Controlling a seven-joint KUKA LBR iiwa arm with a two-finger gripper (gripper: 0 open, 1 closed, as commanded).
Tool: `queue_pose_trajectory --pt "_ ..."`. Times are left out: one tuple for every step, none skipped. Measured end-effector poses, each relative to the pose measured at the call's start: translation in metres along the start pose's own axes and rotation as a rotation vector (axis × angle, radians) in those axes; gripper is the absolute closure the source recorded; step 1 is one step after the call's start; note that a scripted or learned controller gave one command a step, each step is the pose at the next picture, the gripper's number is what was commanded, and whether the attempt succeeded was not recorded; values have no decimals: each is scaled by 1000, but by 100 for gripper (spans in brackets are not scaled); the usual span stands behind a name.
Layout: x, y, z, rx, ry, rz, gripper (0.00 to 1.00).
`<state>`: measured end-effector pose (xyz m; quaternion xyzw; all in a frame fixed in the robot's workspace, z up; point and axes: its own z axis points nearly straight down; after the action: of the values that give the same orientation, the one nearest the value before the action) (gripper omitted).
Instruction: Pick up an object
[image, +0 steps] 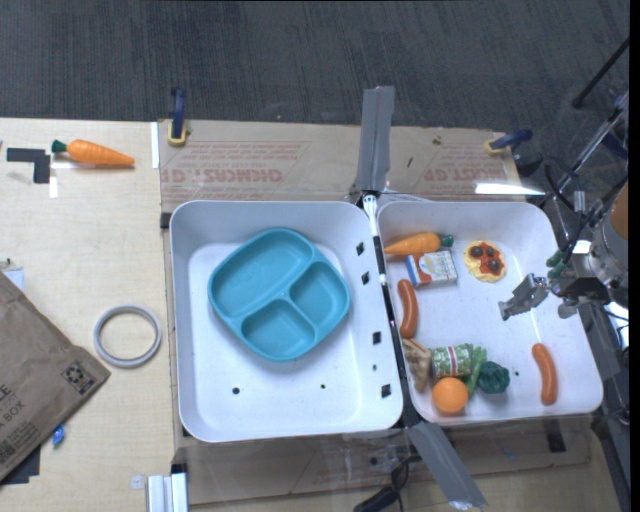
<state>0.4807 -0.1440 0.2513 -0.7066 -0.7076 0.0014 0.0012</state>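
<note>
The right bin (520, 215) holds several toy foods. A carrot (412, 244) lies at its far left beside a small red and white carton (435, 268) and a round pizza piece (487, 261). One sausage (407, 307) lies along the left wall and another sausage (545, 373) near the right wall. At the front are an orange (450, 395), a green can (458, 358) and a dark green vegetable (491, 378). My gripper (545, 300) hovers over the bin's right side, above bare floor between the pizza piece and the right sausage. It is open, with nothing between its fingers.
The left bin (200, 400) holds a blue divided plate (280, 293). Outside the bins, on the bench at left, are another carrot (92, 153), a tape ring (127, 334) and a cardboard box (30, 380). A metal divider (376, 140) stands between the bins.
</note>
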Motion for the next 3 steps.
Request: queue_pose_trajectory --pt "-75 41 136 3 6 -4 0" --pt "-71 4 161 1 12 -47 0" --pt "-74 4 153 0 5 -42 100"
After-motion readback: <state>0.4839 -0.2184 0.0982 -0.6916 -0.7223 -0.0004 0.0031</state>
